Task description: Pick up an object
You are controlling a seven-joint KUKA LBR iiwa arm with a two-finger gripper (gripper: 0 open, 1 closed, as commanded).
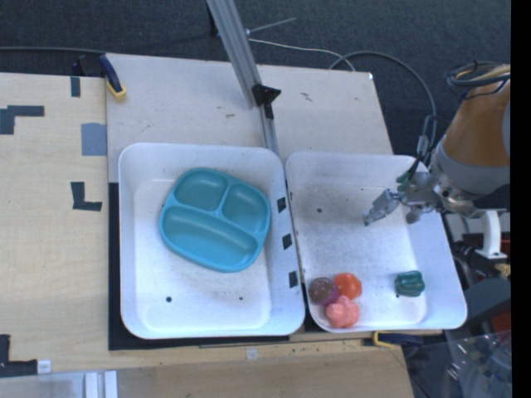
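While the arm reaches in from the right, the bins stand thus:

Left bin (pixel 133 222): holds one blue plate (pixel 216 220) with three compartments, lying flat near the middle, nothing on it.

Right bin (pixel 332 172): holds four small things, all along its near edge; the far half is bare and speckled.

Purple ball (pixel 321 289): near the bin's near-left corner, touching the orange ball (pixel 348 286) beside it.

Pink toy (pixel 342 312): just in front of those two, against the near wall.

Green toy (pixel 409 284): apart from the cluster, toward the right wall.

Gripper (pixel 383 207): over the right bin's right-middle part, well apart from all four things, nothing between its fingers; whether the fingers are apart or together I cannot tell.

Arm (pixel 477 139): grey wrist under an orange band, at the right edge.
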